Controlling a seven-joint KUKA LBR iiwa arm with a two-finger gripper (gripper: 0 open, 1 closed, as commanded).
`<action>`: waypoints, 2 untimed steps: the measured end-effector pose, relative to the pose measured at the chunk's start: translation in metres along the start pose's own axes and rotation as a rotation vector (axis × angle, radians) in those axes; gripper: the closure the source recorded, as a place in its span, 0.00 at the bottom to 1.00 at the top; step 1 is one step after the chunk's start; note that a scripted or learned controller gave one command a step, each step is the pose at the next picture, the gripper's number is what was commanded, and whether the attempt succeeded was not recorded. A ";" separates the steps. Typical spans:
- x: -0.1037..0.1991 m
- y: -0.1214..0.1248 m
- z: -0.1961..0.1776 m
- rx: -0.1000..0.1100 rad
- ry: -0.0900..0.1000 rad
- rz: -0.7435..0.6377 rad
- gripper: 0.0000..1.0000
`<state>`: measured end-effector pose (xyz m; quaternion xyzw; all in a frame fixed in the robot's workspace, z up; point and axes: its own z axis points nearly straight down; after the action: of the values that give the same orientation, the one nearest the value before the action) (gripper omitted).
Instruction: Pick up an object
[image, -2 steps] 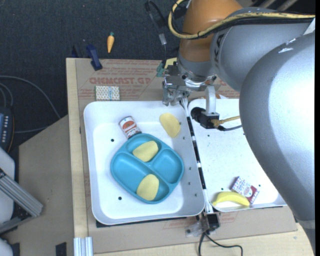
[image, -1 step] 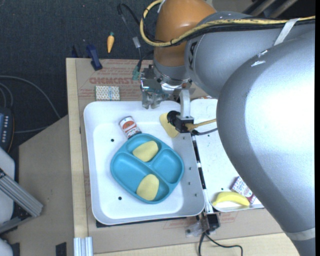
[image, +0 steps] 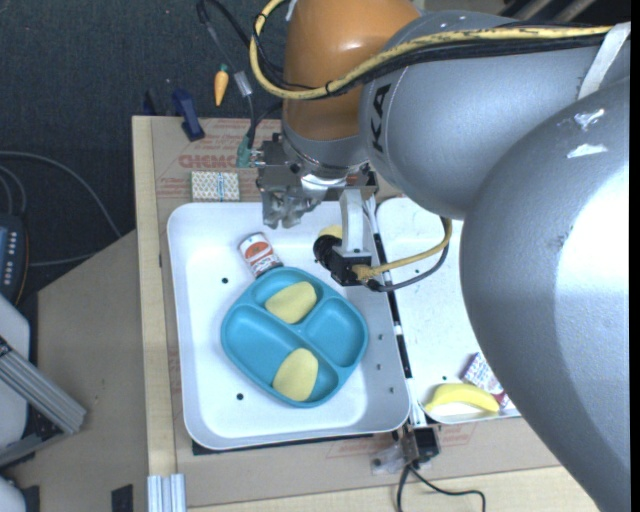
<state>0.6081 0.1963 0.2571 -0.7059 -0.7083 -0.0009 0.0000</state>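
Hand (image: 285, 212) sits upper centre of frame, hanging over the far edge of the left shallow white plastic bin (image: 200, 340). Can't tell from this angle whether it's apart or together; nothing visible in its grip. Grey arm with orange band (image: 345, 40) fills the upper right and covers most of the right white bin (image: 440, 320).

Just below-left of the hand: small cylindrical can with red-and-white label (image: 260, 254), lying on its side on the bin floor, apart from the hand. Can is touching or just beside the upper rim of the blue plastic divided plate (image: 345, 335), which takes up the middle of the left bin. Two pale yellow rounded lumps in the plate's compartments: one upper (image: 291, 301), one lower (image: 296, 373).

Lower right of frame: yellow banana (image: 463, 399) at the near edge of the right bin, next to a patterned packet (image: 485, 374) partly hidden by the arm.

Upper left, on the tabletop (image: 165, 300) outside the bins: small patterned flat packet (image: 215, 185).
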 end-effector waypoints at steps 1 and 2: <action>0.008 -0.012 0.033 0.005 -0.002 0.002 1.00; 0.026 -0.086 0.031 0.005 -0.001 0.002 1.00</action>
<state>0.5216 0.2222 0.2258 -0.7066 -0.7076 0.0012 0.0011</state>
